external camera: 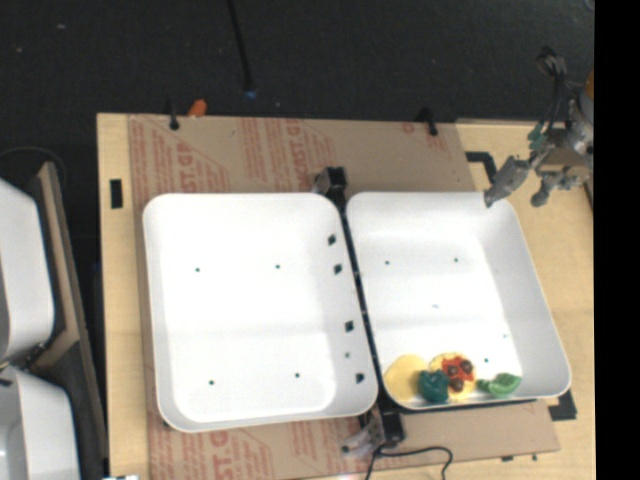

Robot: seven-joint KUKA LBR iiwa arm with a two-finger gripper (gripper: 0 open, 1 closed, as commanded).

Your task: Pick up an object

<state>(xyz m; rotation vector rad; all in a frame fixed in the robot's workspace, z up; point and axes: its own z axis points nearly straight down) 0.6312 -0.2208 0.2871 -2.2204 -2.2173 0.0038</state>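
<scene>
Several small objects lie in the near corner of the right bin (pixel 520 268): a pale yellow round piece (pixel 402 376), a teal piece (pixel 433 387), a red and orange piece (pixel 458 367) and a green piece (pixel 500 383). My gripper (pixel 520 186) hangs at the far right corner of the right bin, just outside its rim, well away from those objects. Its two fingers stand spread apart with nothing between them.
The left bin (pixel 245 308) sits beside the right one, joined by a black divider with clips (pixel 348 288). Both rest on a brown cardboard sheet (pixel 250 153) over the wooden bench. White equipment (pixel 20 268) stands at the left edge.
</scene>
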